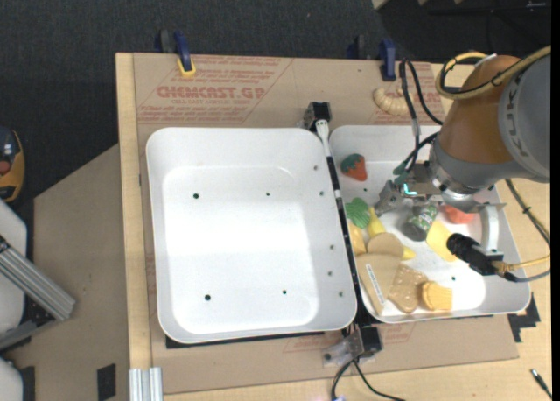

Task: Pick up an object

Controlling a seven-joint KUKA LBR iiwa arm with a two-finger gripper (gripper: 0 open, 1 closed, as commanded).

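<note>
Jaws (409,207) low over right bin (503,303) (toys (385,246) beneath)

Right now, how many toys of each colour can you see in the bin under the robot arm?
Red: 2, the strawberry and a red piece partly hidden by the arm.
Green: 1, the green toy.
Yellow: 3, yellow pieces.
Tan: 2, the tan pieces.
Total: 8 that I can see; the arm may hide more.
</note>
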